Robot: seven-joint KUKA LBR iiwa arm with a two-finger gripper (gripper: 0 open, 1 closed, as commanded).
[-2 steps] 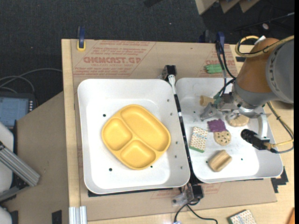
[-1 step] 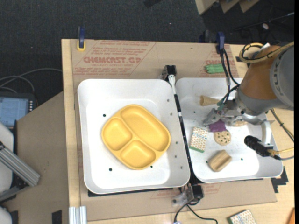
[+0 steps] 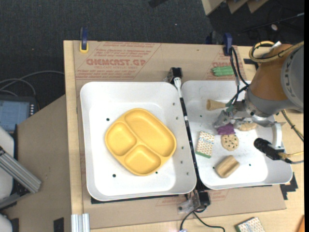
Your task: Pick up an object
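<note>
Camera view: arm's in from the right, gripper (image 3: pixel 231 119) low over the right bin (image 3: pixel 212 175), right on top of a small purple object (image 3: pixel 225 129) — practically touching. Can't tell gripper state, wrist's in the way. Cookie (image 3: pixel 230 141) sits just below it toward the front; brown block (image 3: pixel 226 166) further on. So nearest target's straight down, w/ cookie next.

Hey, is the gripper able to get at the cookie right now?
Probably yes. The cookie lies flat in the right bin, just below the gripper, with bare floor around it. The purple object sits close by and might get bumped.
</note>
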